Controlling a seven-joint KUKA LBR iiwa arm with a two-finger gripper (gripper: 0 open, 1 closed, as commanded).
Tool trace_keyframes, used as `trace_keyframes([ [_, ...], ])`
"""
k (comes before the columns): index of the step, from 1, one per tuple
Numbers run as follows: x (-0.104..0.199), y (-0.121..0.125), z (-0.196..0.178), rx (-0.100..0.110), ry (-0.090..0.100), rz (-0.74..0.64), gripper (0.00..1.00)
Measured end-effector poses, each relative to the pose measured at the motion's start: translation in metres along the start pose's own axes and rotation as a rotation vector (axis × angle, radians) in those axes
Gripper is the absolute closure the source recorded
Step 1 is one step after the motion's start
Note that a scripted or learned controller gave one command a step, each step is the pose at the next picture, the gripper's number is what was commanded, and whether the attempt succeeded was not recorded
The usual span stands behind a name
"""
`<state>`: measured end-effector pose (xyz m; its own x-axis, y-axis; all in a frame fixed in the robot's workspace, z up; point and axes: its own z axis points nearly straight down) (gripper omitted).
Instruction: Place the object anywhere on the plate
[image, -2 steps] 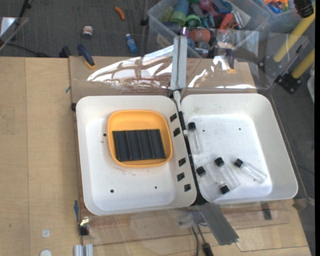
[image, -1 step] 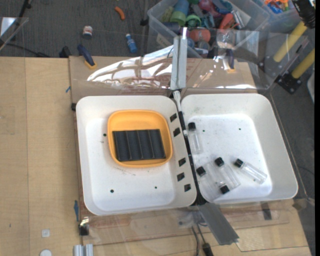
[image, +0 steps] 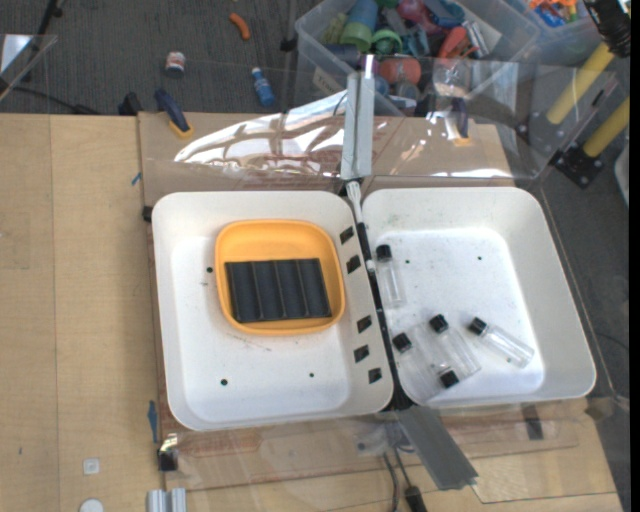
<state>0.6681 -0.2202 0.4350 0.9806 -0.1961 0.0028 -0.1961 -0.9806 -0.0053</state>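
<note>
Camera view
- Left bin (image: 180, 300): shallow and white, on the wooden bench (image: 70, 300), touching the right bin (image: 545, 260) along their shared edge.
- Plate (image: 280, 232): orange, with rounded corners. It sits flat in the upper middle of the left bin, and white floor shows all around it.
- Black ridged block (image: 278, 290): a dark rectangular piece with ribs running top to bottom. It lies flat on the plate, wholly within the rim and slightly toward the plate's near edge.
- Vials (image: 500, 342): several clear tubes with black caps lie on their sides on the right bin's floor. One (image: 389, 280) is close to the divider, with its cap pointing away from the camera. The others are grouped near the bin's lower middle, some touching or nearly so. All are well apart from the plate.
- Black tabs (image: 362, 353): a row of small dark marks down the left bin's right wall, beside the divider.
- Metal post (image: 358, 125): upright behind the bins, in line with the seam between them.
- Clear tote (image: 420, 40): beyond the bench, holding mixed coloured items.
- Gripper state: cannot tell.
- Block relative to gripper: cannot tell. The block itself rests on the plate with nothing touching it from above.
</note>
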Motion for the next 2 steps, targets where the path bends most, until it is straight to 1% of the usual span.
trace_keyframes([
  [1,0.0001,-0.0004,0.0002,0.001,0.000,0.022,1.00],
  [2,0.0000,-0.0005,-0.0001,0.000,0.000,-0.001,1.00],
])
